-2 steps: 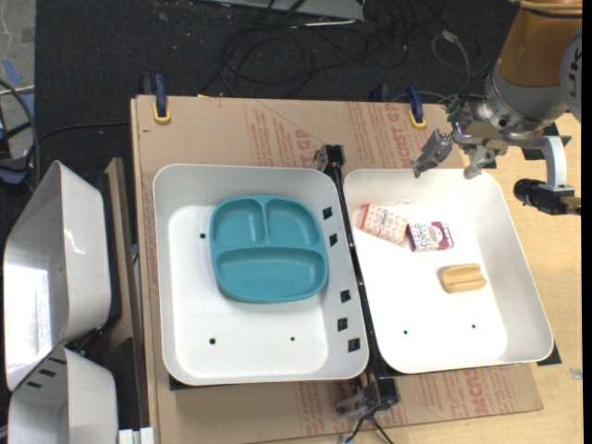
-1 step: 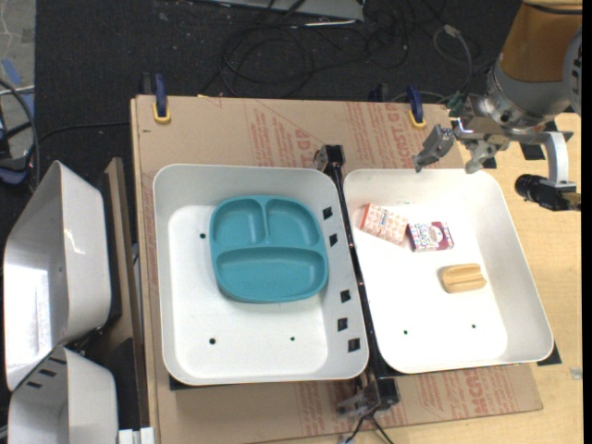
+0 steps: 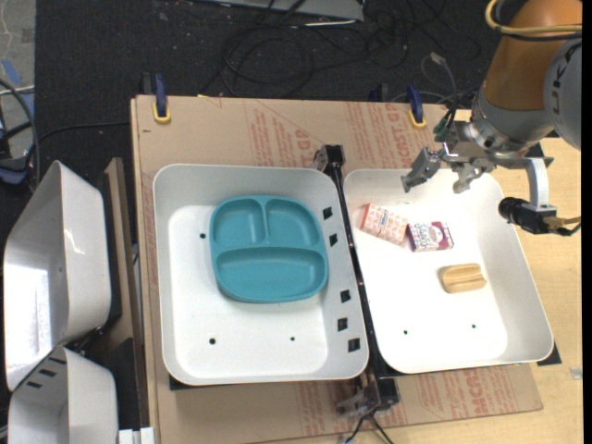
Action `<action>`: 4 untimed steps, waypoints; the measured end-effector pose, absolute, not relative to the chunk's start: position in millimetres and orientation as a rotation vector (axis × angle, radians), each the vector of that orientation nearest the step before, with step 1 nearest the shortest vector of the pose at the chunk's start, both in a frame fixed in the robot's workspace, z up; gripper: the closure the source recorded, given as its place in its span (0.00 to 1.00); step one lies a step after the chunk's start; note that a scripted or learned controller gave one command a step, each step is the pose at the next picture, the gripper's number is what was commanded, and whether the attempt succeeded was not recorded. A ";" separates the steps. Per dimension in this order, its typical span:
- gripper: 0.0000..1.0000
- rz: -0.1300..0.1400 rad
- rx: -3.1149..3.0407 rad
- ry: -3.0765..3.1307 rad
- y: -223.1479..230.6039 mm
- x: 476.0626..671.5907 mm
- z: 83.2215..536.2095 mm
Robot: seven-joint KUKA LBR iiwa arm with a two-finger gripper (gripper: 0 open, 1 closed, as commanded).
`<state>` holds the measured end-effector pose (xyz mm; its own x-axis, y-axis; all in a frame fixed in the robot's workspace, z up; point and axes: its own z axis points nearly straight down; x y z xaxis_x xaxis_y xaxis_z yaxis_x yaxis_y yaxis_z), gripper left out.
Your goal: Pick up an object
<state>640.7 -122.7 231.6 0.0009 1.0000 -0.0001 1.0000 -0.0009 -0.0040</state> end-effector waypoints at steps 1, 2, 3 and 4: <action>0.00 0.002 -2.222 -2.220 -119.9 631.7 183.7; 0.00 0.005 -2.221 -2.218 -118.6 627.0 120.8; 1.00 0.000 -2.223 -2.221 -118.5 628.4 134.2; 1.00 -0.005 -2.222 -2.228 -114.1 627.0 197.1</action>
<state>627.0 -114.1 197.1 -0.0026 1.0000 -0.0009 1.0000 0.0026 0.0057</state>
